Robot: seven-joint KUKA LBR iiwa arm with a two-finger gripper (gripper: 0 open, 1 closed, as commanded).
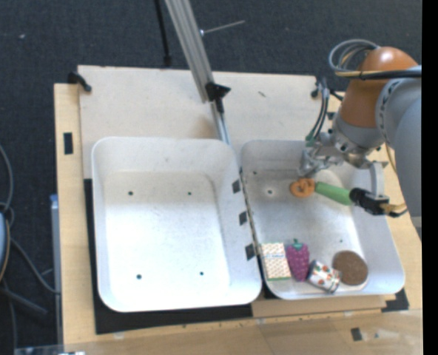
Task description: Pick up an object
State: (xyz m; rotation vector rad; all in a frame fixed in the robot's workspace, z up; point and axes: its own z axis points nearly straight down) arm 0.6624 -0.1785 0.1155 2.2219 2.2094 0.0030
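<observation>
Orange-tipped toy (pixel 324 191) right nxt to gripper (pixel 308 169).

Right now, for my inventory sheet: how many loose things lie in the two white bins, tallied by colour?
Orange and green: 1, orange-headed toy with green stem
Cream: 1, small printed box
Magenta: 1, knobbly toy fruit
White and red: 1, small patterned can
Brown: 1, flat round disc
Total: 5, all in the white bin beside the arm

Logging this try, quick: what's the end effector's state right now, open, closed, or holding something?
End effector: open or closed cannot be told; it hangs just above the orange object in the right bin.
</observation>
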